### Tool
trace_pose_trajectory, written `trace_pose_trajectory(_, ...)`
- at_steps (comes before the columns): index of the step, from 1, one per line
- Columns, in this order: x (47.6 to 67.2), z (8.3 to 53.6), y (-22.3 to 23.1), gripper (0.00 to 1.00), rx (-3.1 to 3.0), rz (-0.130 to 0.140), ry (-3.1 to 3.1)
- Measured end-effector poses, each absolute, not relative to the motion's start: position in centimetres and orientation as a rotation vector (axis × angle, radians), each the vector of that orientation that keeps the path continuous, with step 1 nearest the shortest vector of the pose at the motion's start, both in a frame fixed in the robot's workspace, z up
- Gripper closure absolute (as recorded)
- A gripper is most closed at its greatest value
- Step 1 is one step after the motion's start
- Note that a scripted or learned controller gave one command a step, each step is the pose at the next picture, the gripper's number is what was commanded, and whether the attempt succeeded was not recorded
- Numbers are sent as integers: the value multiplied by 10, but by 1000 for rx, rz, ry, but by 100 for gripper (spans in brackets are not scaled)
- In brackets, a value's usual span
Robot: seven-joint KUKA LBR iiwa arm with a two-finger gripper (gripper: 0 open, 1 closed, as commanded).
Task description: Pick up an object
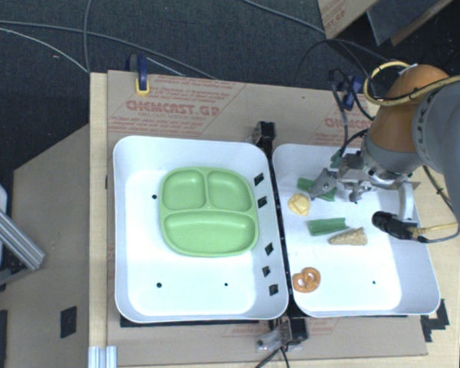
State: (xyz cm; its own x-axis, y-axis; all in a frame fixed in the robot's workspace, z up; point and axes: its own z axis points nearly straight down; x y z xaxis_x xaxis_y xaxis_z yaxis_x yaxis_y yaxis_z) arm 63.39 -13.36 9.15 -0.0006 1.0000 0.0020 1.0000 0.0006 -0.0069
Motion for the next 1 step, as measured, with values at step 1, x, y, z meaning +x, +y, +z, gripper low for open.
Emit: trace_pose_trajectory(1, 636, 107, -134, 100, -2221, -2, -2222)
